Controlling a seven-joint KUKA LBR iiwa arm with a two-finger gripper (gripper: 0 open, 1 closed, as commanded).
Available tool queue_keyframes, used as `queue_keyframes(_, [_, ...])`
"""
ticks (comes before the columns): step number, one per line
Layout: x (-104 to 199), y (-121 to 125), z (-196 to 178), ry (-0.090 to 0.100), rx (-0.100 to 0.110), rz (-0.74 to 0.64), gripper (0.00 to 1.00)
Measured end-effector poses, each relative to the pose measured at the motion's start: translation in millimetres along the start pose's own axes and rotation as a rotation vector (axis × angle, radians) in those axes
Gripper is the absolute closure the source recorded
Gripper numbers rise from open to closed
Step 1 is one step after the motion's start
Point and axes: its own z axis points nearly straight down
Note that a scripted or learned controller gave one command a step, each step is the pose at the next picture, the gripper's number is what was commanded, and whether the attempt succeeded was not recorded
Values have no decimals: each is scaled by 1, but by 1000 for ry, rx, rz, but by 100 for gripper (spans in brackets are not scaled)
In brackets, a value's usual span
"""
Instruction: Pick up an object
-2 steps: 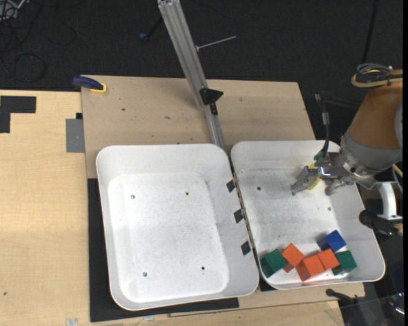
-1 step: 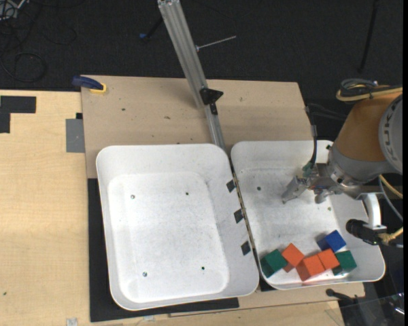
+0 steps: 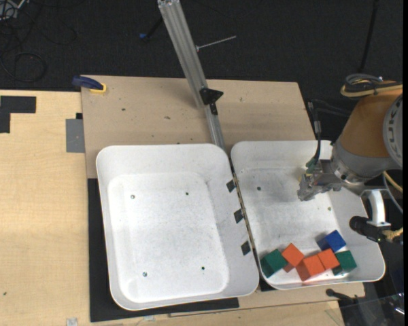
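Bench (image 3: 156,111): a light wooden board fills the middle of the frame, with a dark floor above it and a pale wooden surface at the left edge.

Bins: two shallow white bins sit side by side in the lower half. The left bin (image 3: 115,182) is the larger in the picture. The right bin (image 3: 272,161) touches it along a seam at lower centre.

Clips (image 3: 236,215): three small black clips sit along that seam, one above another.

Blocks: six small blocks in all, bunched together in the lower right corner of the right bin.

Orange blocks: two. One (image 3: 293,255) lies left of centre in the cluster; the other (image 3: 315,264) is the largest and sits in the middle.

Green blocks: two. One (image 3: 273,261) marks the left end of the cluster; the other (image 3: 345,260) marks the right end, near the bin's rim.

Blue block (image 3: 334,240): one, at the upper right of the cluster.

Sixth block: a small piece in the middle of the cluster, too hidden to name its colour.

Arm (image 3: 367,138): one, grey with an orange band, entering from the right edge at mid height.

Gripper (image 3: 311,185): one, pointing down over the upper right part of the right bin, well apart from the blocks. I cannot tell how its grip is set, and nothing shows in it.

Rail (image 3: 187,60): one grey metal rail slants from top centre down to the seam between the bins.

Clamp (image 3: 88,83): one blue and yellow clamp at the bench's upper left corner.
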Motion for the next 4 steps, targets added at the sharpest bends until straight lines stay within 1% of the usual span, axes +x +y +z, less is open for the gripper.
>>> queue_keyframes(1, [2,-3,-62,-2,-7,-8,100])
queue_keyframes(2, [7,1,-107,-2,-7,-8,100])
queue_keyframes(3, [6,2,-141,-2,-6,-8,100])
queue_keyframes(4, [61,-5,-141,1,-1,-11,100])
